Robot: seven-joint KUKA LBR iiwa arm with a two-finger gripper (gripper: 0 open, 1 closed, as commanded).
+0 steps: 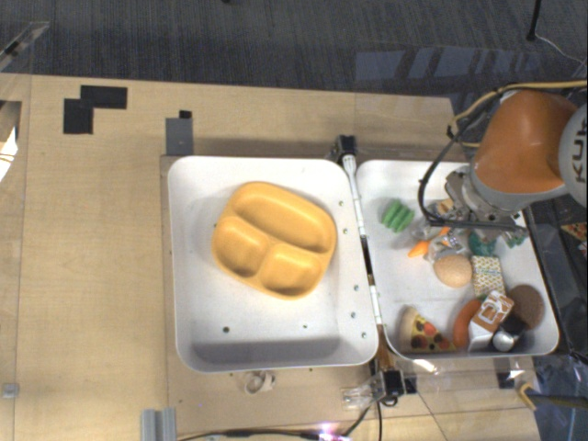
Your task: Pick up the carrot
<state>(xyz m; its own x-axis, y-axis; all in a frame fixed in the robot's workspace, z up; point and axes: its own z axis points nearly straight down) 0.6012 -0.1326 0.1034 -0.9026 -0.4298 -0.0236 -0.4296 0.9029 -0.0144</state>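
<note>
In the right bin (386,246), the arm's jaws (447,231) hang over the carrot (425,244), which lies between a green piece (397,215) and a tan ball (452,271); whether they are spread cannot be told. Crowding neighbours could foul the pinch, or the carrot could roll away.

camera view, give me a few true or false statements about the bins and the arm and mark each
1. A yellow divided plate lies in the left bin. True.
2. The green ridged toy lies in the left bin. False: it is in the right bin.
3. The arm is over the right bin. True.
4. The yellow plate has five compartments. False: it has three.
5. The carrot lies on the yellow plate. False: it lies in the right bin, beside the gripper.
</note>
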